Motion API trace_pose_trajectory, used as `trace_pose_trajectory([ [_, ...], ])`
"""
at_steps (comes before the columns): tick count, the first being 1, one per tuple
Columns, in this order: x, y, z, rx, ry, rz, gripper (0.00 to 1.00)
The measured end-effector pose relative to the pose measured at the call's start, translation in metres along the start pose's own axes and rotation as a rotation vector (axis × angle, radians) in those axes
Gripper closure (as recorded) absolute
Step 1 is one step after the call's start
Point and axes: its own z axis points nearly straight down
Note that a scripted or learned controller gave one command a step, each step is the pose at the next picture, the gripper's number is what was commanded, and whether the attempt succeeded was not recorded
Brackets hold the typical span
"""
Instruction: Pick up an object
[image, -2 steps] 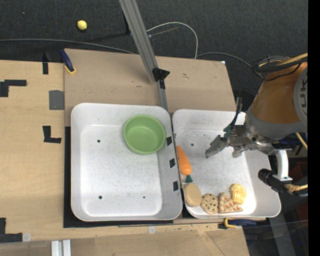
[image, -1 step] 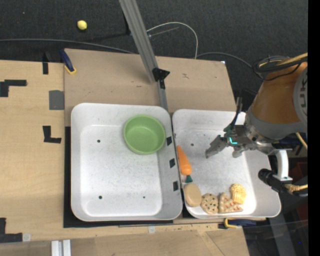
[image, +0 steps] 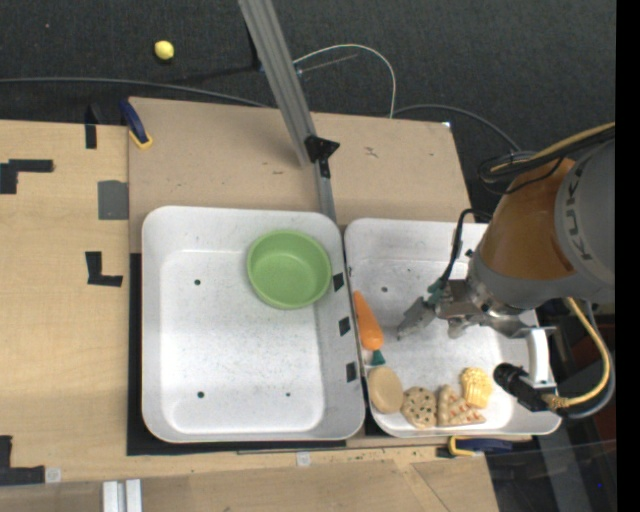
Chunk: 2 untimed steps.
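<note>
The right bin holds an orange carrot with a green tip, lying along its left wall. Along its front wall lie a beige rounded piece, a chocolate-chip cookie, a pink waffle-like piece and a yellow corn piece. My gripper hangs low over the bare middle of the right bin, just right of the carrot and above the row of food. I see nothing held in it. A green bowl sits upright at the back right of the left bin.
The grey arm with its orange band covers the right bin's right side. A metal pole slants over the bench behind the bins. A small yellow ball lies on the dark floor at top left.
</note>
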Motion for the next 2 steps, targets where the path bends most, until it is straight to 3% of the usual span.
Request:
trace_pose_trajectory([
  [1,0.007,0.003,0.062,0.001,0.001,0.0,0.0],
  [2,0.007,0.003,0.072,-0.007,-0.002,0.0,0.0],
])
